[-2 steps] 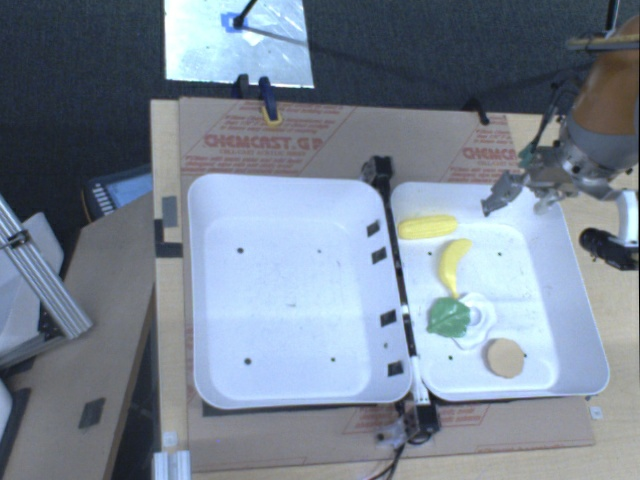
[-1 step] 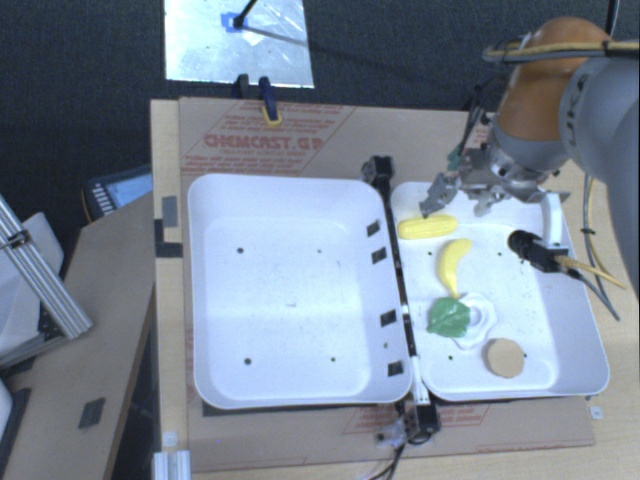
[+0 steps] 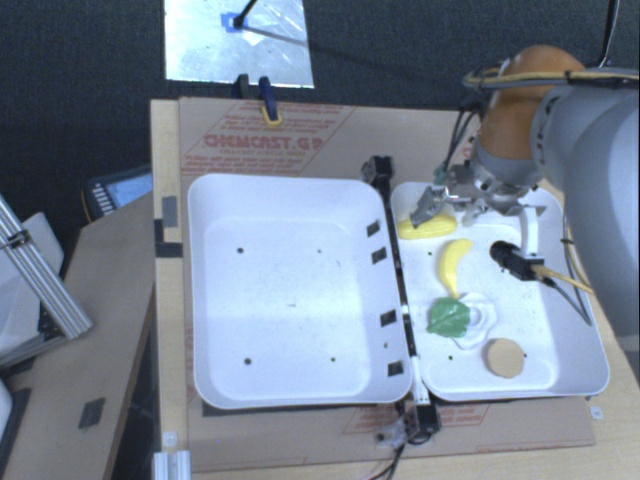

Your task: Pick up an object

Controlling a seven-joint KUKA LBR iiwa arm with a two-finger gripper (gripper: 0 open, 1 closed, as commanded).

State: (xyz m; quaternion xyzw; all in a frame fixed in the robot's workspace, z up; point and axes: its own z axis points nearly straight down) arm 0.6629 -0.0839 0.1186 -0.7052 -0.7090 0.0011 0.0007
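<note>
The left bin [image 3: 290, 298] comes first, white and shallow. In the right bin [image 3: 572, 340], my gripper [image 3: 428, 208] hangs at the far left corner, just above a flat yellow piece [image 3: 432, 230]. I cannot tell whether it is spread or pressed together. Nearer the camera lie a green, perhaps leafy, lump [image 3: 449, 316], a yellow banana [image 3: 453, 263] and a tan disc [image 3: 505, 358].

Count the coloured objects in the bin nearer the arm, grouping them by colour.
Yellow: 2, banana and flat piece
Green: 1, leafy piece
Tan: 1, round disc
Total: 4
</note>
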